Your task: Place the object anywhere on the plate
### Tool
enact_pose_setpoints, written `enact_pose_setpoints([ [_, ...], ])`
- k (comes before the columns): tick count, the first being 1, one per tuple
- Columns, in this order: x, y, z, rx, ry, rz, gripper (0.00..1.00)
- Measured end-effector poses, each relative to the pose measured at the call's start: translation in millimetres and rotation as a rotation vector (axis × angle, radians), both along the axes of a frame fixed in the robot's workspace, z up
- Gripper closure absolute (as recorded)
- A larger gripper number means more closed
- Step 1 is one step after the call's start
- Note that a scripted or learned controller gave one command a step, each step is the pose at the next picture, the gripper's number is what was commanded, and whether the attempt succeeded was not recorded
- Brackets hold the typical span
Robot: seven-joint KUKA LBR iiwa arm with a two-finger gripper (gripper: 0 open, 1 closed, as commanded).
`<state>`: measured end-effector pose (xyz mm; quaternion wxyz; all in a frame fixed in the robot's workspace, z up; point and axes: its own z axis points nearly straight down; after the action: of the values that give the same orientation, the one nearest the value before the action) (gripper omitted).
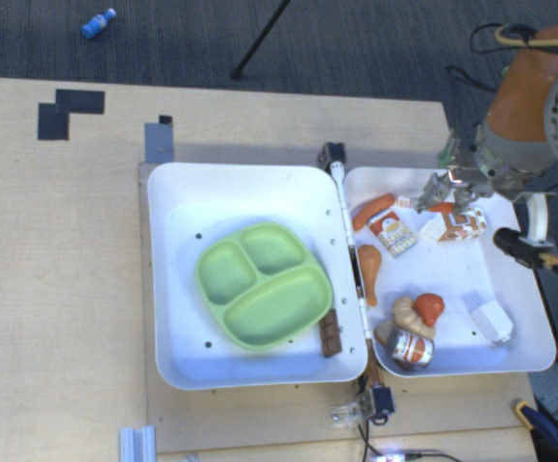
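Pale wood covers the bench point(58, 258), with black tape patches point(67, 112) near its far left edge and dark carpet point(260, 17) beyond, where a small blue bottle point(97, 23) lies. Moving right, the left bin point(178, 258) holds a green divided plate point(265, 285) and a brown bar point(330, 336) beside it. The right bin point(519, 345) holds a sausage point(372, 210), a carrot-like piece point(367, 270), a tomato point(429, 307) and a can point(412, 350). At the far right, the gripper point(444, 192) hangs over a small red-and-white carton point(459, 225); whether its fingers are spread or closed is not discernible.
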<state>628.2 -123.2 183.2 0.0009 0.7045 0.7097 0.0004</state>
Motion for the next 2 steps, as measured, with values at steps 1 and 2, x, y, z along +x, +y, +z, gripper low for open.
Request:
enact_pose_setpoints([
  [1, 12.6, 35.5, -27.9, 0.001, 0.0, -0.001, 1.0],
  [2, -11.7, 55.4, 1.7, 0.001, 0.0, 0.0, 1.0],
])
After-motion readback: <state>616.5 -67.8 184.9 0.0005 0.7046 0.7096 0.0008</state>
